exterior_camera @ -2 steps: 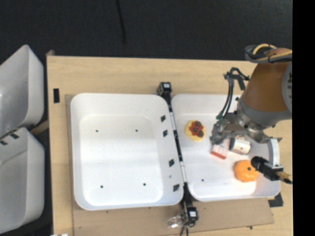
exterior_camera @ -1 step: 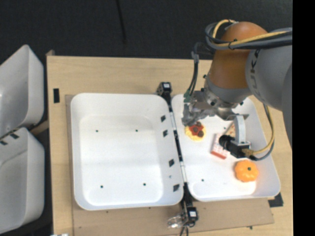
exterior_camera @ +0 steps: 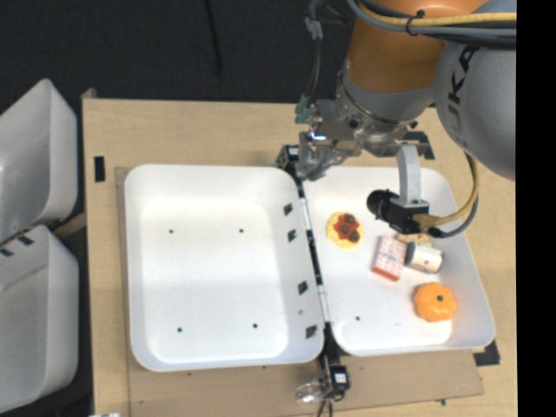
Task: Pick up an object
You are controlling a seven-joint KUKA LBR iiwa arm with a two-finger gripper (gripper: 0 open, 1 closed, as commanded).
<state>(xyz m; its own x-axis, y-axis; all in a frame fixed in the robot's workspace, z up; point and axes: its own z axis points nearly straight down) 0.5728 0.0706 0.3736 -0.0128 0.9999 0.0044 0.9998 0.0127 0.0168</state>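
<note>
On the pale wooden table [exterior_camera: 104,259] two shallow white plastic bins sit side by side, their rims touching along the middle. The left bin [exterior_camera: 139,337] shows a bare white floor with a few small dark dots.

The things to pick lie in the right bin [exterior_camera: 469,333]. Nearest, toward its right near corner, sits a small orange pumpkin-shaped toy [exterior_camera: 434,302], round and ribbed, with a short darker stem on top. Just beyond it, slightly left, lies a small red-and-white box [exterior_camera: 390,258], tilted, its label too small to read. Touching the box's right side is a short white cylinder with a dark end [exterior_camera: 425,256], lying on its side. Farther left, near the shared rim, rests a round yellow disc with dark red toppings [exterior_camera: 344,229], flat on the bin floor and apart from the box.

The grey arm with its orange band [exterior_camera: 408,33] reaches in from the right over the far part of the right bin. Its hand [exterior_camera: 314,159] hangs over the far left corner of that bin, near the shared rim; whether it is open or closed cannot be told, and nothing is seen held in it.
</note>
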